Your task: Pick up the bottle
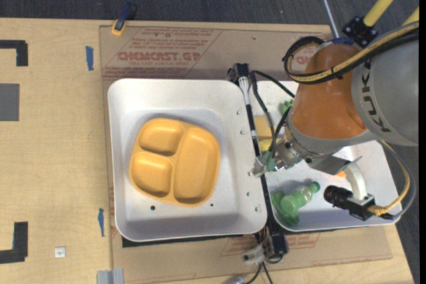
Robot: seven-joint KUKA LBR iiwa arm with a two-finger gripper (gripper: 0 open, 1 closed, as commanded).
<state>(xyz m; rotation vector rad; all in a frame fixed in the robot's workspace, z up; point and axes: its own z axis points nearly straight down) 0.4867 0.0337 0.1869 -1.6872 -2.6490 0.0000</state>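
Right bin [383, 163] — green bottle [294, 201] inside

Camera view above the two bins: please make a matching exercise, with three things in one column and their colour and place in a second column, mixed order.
Things:
1. bottle
2. divided tray
3. band on the arm

Descriptions:
A. yellow, lying in the left bin
B. orange, above the right bin
C. green, lying near the front edge of the right bin

Pairs: 1-C, 2-A, 3-B
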